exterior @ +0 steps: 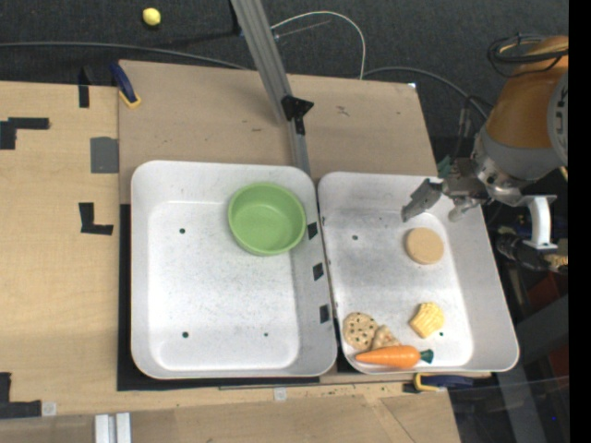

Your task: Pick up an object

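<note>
A pale wooden bench is seen from above, with dark floor beyond its far edge, where cables are strung and a small yellow ball is left. Two shallow white bins are set side by side on the bench. The right bin is taken as the landmark. Just beside it, touching along the shared rim, the left bin is placed, and a green bowl is set upright in that bin's far corner nearest the right bin. A grey metal post is slanted away from the far end of the seam between the bins. The arm is reached in over the right bin's far right corner. The gripper is held spread above the bin floor, nothing between its two fingers. Within the right bin, a round tan disc lies near the gripper, apparently apart from it. Along the near wall, an orange carrot is laid; touching it, a brown cookie and a smaller piece, too blurred to identify, are found. A yellow corn-like piece is set near them.
</note>
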Robot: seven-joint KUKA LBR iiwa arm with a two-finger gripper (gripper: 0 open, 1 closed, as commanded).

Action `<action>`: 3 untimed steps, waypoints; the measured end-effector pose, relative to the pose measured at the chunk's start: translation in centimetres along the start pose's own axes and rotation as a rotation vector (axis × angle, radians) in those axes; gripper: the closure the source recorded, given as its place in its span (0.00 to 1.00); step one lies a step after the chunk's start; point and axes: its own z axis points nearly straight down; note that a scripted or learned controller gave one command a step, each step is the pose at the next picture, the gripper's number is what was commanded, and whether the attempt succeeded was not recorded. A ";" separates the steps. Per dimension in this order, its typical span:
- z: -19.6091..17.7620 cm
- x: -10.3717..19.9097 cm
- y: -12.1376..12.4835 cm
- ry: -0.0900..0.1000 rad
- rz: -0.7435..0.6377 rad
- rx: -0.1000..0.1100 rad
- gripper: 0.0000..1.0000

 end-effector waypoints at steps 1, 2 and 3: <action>0.0 0.0 0.0 0.000 0.000 0.000 0.00; 4.4 0.5 0.0 0.000 0.000 0.004 0.00; 10.7 0.4 0.1 -0.001 0.001 0.001 0.00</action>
